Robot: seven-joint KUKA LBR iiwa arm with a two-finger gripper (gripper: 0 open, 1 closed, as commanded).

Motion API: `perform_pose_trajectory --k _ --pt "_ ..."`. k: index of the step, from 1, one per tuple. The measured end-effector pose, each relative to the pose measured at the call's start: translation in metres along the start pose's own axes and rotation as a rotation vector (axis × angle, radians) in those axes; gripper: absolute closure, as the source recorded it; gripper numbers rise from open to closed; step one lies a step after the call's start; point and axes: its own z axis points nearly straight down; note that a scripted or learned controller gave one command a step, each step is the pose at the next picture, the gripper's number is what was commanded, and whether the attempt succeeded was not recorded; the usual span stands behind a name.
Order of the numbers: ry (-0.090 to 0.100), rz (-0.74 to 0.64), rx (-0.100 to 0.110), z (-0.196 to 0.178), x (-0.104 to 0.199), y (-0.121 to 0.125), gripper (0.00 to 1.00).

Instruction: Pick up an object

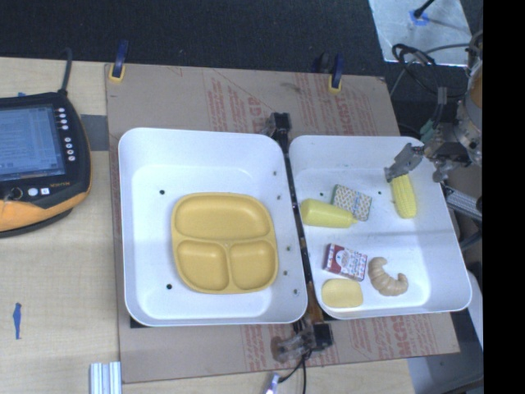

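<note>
Your gripper (420,164) hung at the far right corner of the right bin (459,245), low over its upper edge. Its two grey fingers (400,164) were spread apart, with nothing between them. One finger reached down and left toward the bin floor; the other sat further right near the rim. You had hold of nothing.

Just below the gripper lay the corn cob (404,196), yellow, standing roughly upright in the view, close to the left finger's tip, though you could not tell whether they touched. It was the nearest thing to your hand.

Moving left from there, you had a small patterned packet (352,202) tilted on the bin floor, and touching its lower left corner a yellow banana-like piece (326,213) lying crosswise near the bin's left wall. In the near half of the same bin sat a red and white carton (344,262), a pale yellow round piece (342,293) just below it, and a tan croissant (388,276) curled just to their right.

The left bin (139,220) sat against the right one, and it held a yellow divided plate (223,242) with three compartments, resting flat in the middle.

Both bins stood on a brown cardboard sheet (213,97) clamped to the bench by blue clips (119,60). Further left on the wooden bench (49,302) lay your teach pendant (37,158), screen lit, well apart from the bins.
</note>
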Motion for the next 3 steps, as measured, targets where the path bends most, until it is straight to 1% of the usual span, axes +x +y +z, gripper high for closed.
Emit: perform_pose_trajectory --k 1,2,3 --pt "-0.001 -0.003 -0.005 0.153 0.06 0.04 0.0" --pt "-0.007 -0.002 -0.01 0.155 0.073 0.037 0.0" --pt "-0.007 0.0 -0.009 0.155 0.074 0.037 0.0"
